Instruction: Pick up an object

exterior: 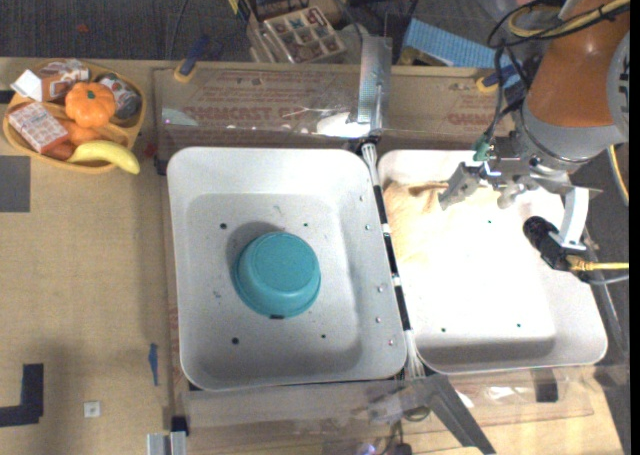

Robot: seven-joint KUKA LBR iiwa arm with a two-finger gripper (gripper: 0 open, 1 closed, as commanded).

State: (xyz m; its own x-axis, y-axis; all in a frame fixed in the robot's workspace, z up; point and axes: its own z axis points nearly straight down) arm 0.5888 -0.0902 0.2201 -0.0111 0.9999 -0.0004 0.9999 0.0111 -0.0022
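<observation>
2 bins: a left bin [190, 193] and a right bin [560, 343] sit side by side on the bench, their inner rims touching along the middle.
Task's thing: 1 teal bowl [278, 274], upside down, resting on the floor of the left bin, slightly toward that bin's near-left quarter and clear of all 4 walls.
Pincer: the gripper [485, 183] hangs over the far edge of the right bin, near that bin's far-left corner, under the grey arm [570, 93] with its orange band.
Pincer state: cannot tell; the view is too cluttered around the wrist to judge its spread, and nothing is seen held in it.
Key relation: the bowl lies to the left of the gripper and nearer the front of the bench, on the other side of the shared rim; the 2 are well apart.
Bowl's axis: round from above, so it has no long axis and no pointing direction; its base faces up and its rim faces down.
Judged consequence: any approach angle would serve equally, but the domed, smooth base offers little to pinch, so a grasp would likely have to straddle the rim edge.
Nearer arm: only 1 arm works here, reaching in from the right.
Off the bins: a basket of toy food [70, 118] sits at the bench's far-left corner.
</observation>
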